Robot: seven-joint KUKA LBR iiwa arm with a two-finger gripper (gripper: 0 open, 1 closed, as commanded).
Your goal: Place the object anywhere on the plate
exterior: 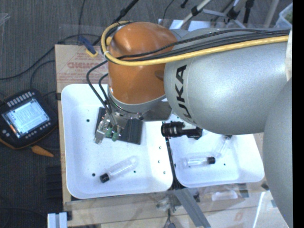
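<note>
White left bin [76, 175] holds a clear tube [118, 169] near its front edge. The right bin [247, 172] holds another tube [199, 161]. The gripper [105, 129] hangs over the left bin; its state is hard to tell.

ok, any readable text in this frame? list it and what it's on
"UKA", the visible end of a brand name, black letters on the grey arm.
Red print on the cardboard sheet behind the left bin: too blurred to read.
Lit screen of the pendant: too small to read.
</note>
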